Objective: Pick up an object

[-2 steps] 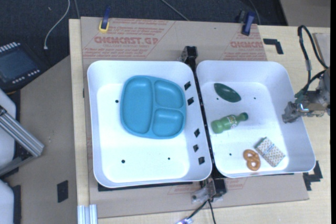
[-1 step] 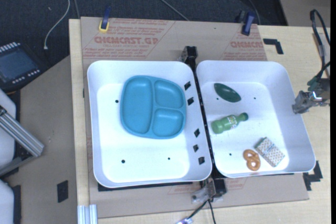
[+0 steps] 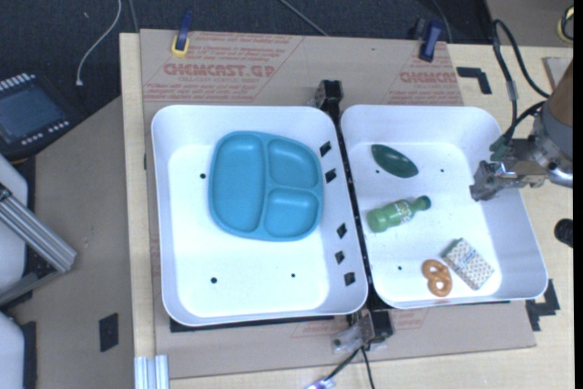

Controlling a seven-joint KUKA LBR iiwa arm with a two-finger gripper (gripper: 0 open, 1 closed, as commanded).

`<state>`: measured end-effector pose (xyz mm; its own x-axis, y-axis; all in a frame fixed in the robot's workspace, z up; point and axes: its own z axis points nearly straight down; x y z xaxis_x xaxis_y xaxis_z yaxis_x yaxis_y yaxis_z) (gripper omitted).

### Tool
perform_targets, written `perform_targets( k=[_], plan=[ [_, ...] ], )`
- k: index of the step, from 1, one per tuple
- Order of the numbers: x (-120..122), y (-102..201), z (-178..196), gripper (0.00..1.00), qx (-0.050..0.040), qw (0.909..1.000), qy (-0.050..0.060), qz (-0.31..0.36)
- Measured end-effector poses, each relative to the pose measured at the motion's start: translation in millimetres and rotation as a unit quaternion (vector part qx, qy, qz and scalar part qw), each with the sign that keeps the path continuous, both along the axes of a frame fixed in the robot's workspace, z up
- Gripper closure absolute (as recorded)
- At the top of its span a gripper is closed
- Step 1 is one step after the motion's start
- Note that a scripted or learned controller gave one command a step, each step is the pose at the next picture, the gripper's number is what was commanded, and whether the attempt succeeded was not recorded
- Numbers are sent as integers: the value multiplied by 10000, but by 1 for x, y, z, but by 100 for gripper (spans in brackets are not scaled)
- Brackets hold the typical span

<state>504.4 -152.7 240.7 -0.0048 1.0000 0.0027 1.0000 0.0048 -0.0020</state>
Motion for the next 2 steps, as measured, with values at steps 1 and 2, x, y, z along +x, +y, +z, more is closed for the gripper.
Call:
perform_targets(
  k=[1, 2],
  plan=[
    [-4, 53, -8, 100, 5, 10000, 3, 5],
    [8, 99, -3, 100, -4, 10000, -17, 6]
  ],
)
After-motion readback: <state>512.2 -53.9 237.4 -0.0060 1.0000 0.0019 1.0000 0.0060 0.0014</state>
